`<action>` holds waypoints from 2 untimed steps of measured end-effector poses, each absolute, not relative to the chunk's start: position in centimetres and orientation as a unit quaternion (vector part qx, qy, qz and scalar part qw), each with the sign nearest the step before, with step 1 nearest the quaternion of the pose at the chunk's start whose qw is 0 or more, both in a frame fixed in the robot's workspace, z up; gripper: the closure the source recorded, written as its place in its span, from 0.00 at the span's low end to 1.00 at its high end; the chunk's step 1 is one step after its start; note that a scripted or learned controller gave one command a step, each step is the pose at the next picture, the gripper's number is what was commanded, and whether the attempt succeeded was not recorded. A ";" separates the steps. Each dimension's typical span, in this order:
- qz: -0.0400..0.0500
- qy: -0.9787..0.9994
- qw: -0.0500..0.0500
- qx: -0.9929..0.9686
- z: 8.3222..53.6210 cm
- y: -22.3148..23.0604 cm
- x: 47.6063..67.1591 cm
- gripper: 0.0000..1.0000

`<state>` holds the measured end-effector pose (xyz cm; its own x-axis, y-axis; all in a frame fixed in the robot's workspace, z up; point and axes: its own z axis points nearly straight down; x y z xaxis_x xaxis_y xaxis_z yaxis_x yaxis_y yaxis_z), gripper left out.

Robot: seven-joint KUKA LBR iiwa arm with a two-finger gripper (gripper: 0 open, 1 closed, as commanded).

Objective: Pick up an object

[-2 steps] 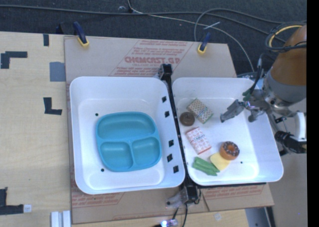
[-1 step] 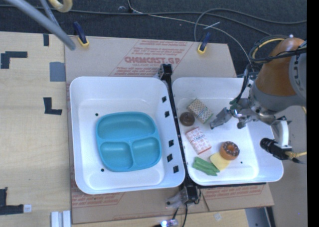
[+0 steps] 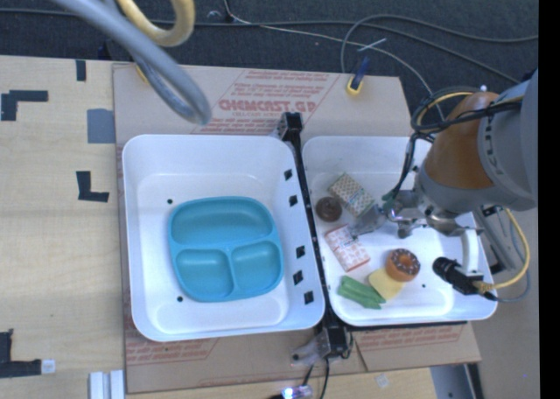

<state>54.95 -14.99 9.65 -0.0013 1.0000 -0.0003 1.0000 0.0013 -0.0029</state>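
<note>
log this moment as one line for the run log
arm: over right bin | gripper: low among toys | held: nothing seen | left bin: blue tray

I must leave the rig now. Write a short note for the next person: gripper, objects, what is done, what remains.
Gripper: low in the right bin, over the small items; finger state unreadable, nothing seen held.
Right bin items: patterned block, brown round piece, red-and-white card, donut, yellow piece, green piece.
Left bin: blue divided plate.
Done: arm reached in.
Left: grasp and lift one object.
</note>
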 end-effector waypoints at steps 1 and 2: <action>-0.001 -0.708 0.000 -0.706 8.9 -15.0 55.1 0.00; -0.003 -0.708 -0.004 -0.706 9.9 -14.9 55.3 1.00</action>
